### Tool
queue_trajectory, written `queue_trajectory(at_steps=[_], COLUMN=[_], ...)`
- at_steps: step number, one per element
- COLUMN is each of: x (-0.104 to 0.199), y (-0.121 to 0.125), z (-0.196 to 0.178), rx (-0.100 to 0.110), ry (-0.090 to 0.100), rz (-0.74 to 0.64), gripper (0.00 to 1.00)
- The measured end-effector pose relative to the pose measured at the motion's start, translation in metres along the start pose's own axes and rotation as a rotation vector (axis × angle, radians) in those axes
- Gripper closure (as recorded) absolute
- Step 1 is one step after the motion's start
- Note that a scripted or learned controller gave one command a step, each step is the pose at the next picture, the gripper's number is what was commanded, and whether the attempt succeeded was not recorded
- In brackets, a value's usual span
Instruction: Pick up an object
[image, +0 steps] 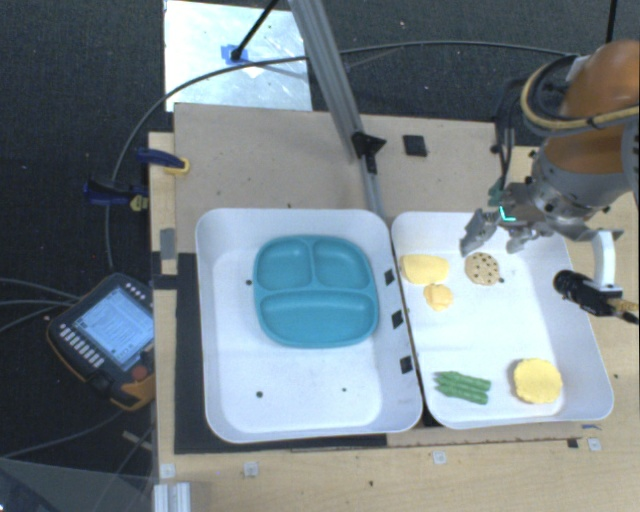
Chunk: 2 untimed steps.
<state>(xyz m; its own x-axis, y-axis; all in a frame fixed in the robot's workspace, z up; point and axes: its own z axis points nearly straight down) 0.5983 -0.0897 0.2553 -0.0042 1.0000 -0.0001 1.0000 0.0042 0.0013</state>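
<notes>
The gripper (497, 238) hangs over the right bin (578, 330) near its 12 o'clock edge, its two fingers spread apart with nothing between them. The cookie (483, 268) lies just below the fingers, flat on the bin floor; whether a fingertip touches it cannot be told. At the cookie's 9 o'clock lies a large yellow piece (425, 267), and a smaller yellow piece (438, 296) sits at its 7 o'clock. The green beans (462, 386) lie near the bin's 6 o'clock edge, with a round yellow piece (537, 381) at their 3 o'clock. The left bin (225, 330) holds a blue divided plate (316, 291).
</notes>
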Motion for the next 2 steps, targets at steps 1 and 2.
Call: queue_trajectory(at_steps=[1,2], x=[0.000,-0.007], y=[0.000,0.005], z=[0.000,0.046], rx=[-0.001,0.003], ry=[0.000,-0.001], rz=[0.000,0.003], gripper=[0.00,0.00])
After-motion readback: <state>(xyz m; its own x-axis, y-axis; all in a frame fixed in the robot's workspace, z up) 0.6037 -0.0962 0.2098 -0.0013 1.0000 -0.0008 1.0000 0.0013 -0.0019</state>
